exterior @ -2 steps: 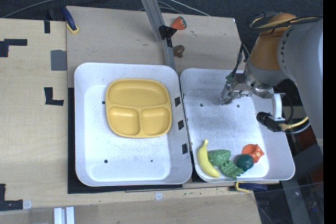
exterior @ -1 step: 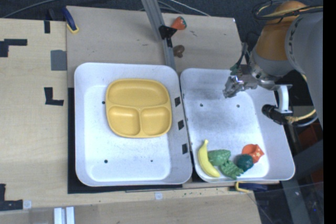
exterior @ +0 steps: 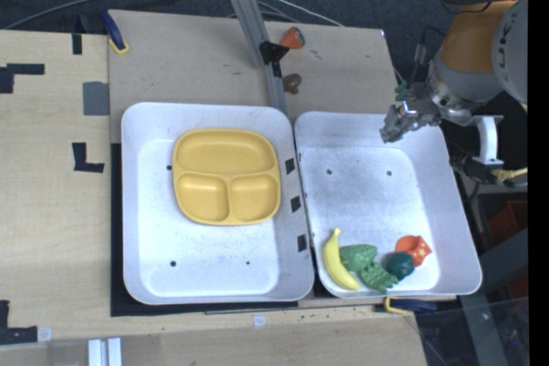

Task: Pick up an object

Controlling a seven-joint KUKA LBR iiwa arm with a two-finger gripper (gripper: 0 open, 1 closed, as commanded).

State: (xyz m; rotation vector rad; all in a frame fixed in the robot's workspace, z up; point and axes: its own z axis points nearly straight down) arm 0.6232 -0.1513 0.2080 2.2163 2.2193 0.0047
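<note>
1. End effector (exterior: 396,127) hangs over the far right corner of the right bin (exterior: 429,184), at the tip of a grey arm (exterior: 480,39) with an orange band that reaches in from the right. Whether it is wide or narrow cannot be told at this size. Nothing shows in its grip.
2. Right bin: its objects lie bunched in the near corner, well apart from the end effector. A yellow banana (exterior: 335,261) lies on the left of the bunch, curving along the near wall. Just beside it are two green items (exterior: 364,263), leafy in look, too small to name for certain. A dark green round item (exterior: 400,265) touches them on the right, and an orange-red item (exterior: 413,248) sits just behind it.
3. Left bin (exterior: 146,210): a yellow tray (exterior: 227,176) with three compartments lies in the far half.
4. Both bins rest side by side on a table (exterior: 43,184), touching along their inner walls.
5. Progress, as a judgement: the pick has not begun. No object is lifted or touched. What is left is nearly everything: travel toward the near corner, descend onto one object, close on it, and raise it. The tight bunching may make a clean grip on a single item harder.
</note>
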